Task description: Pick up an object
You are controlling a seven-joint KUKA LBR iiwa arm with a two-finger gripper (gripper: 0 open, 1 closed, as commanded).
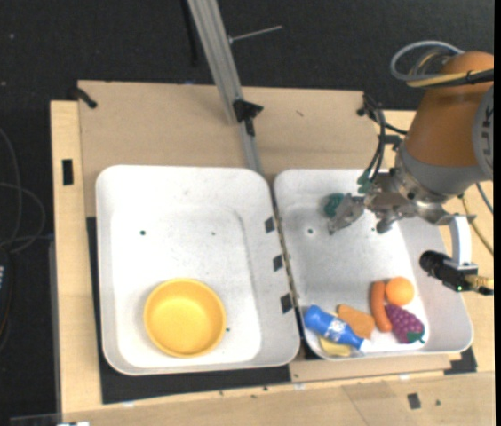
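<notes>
Looking down at a slant on a pale wooden desk (170,127) that carries two shallow white plastic bins side by side. The left bin (188,238) holds a round yellow plastic bowl (185,317), upright, near its front edge and left of centre. The right bin (357,256) holds a cluster of small toys along its front rim. A thin grey metal post (219,60) slants down from the top of the view and ends at the back of the gap between the bins.

The grey arm with its orange band (450,118) reaches in from the right and hangs over the back part of the right bin. The claw (366,216) sits low there, its two fingers spread apart with bare white bin floor showing between them; nothing is held. A small dark green object (334,205), shape too small to make out, lies just beside the claw's left finger near the bin's back; contact cannot be told.

Front-rim cluster, well apart from the claw: a blue and yellow toy (329,327) at the left, an orange carrot-shaped piece (355,318) just beside it, a purple bunch of toy grapes (404,321) at the right, a round orange ball (399,290) touching the grapes' top, and a narrow orange-red stick-like piece (378,303) between carrot and ball.
</notes>
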